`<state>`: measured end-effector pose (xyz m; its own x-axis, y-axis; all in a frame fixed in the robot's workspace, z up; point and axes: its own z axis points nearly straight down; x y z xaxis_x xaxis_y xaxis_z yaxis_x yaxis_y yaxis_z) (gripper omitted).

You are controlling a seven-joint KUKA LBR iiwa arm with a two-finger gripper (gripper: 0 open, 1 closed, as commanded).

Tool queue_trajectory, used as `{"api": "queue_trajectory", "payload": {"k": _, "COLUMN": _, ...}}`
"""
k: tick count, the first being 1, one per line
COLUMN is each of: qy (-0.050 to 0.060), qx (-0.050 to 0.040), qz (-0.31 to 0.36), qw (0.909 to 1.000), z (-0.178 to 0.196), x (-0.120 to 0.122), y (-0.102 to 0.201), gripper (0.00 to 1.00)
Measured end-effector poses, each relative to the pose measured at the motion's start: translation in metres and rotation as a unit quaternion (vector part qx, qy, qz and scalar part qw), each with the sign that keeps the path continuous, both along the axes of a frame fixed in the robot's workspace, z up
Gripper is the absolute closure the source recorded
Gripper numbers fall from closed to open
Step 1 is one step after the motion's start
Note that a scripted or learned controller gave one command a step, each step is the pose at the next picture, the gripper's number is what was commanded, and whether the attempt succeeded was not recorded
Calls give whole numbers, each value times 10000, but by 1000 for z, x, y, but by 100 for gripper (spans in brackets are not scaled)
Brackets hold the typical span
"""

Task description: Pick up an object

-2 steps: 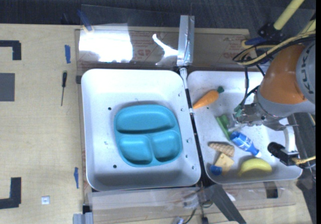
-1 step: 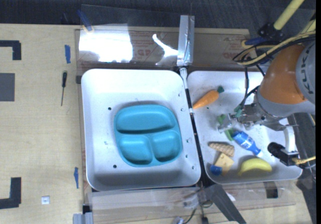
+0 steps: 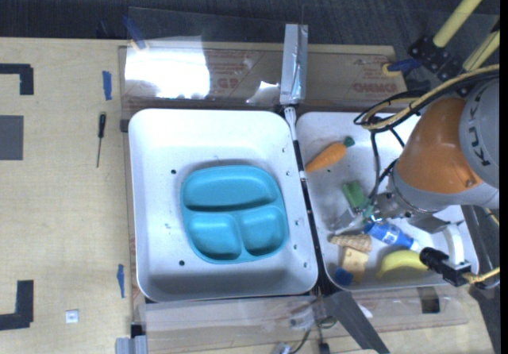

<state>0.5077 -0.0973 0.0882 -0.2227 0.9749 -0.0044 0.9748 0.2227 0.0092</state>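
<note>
The right white bin [image 3: 333,126] holds several small items. An orange toy carrot [image 3: 327,155] lies near its back left corner. A green piece [image 3: 353,192] sits mid-bin, and a blue and white item [image 3: 388,234] lies just in front of it. A yellow banana [image 3: 399,263] rests by the front wall, with a tan wafer [image 3: 352,242] to its left. My gripper [image 3: 363,215] is low in this bin, between the green piece and the blue item. The grey wrist and orange band [image 3: 432,155] cover the bin's right half.
The left white bin [image 3: 151,146] holds a blue divided plate [image 3: 234,210]. A metal divider post [image 3: 293,63] stands behind the seam between the bins. Black and yellow cables [image 3: 397,110] loop over the right bin's back edge. A small blue piece [image 3: 343,275] lies at the front wall.
</note>
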Motion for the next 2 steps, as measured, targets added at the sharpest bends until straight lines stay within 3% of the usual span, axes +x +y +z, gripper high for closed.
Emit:
{"api": "queue_trajectory", "payload": {"k": 1, "qy": -31, "qx": -2, "qz": -5, "qw": 10000, "z": 11, "x": 2, "y": 0, "gripper": 100}}
{"api": "queue_trajectory", "payload": {"k": 2, "qy": 11, "qx": 28, "qz": 193, "qw": 9998, "z": 99, "x": -26, "y": 88, "gripper": 100}}
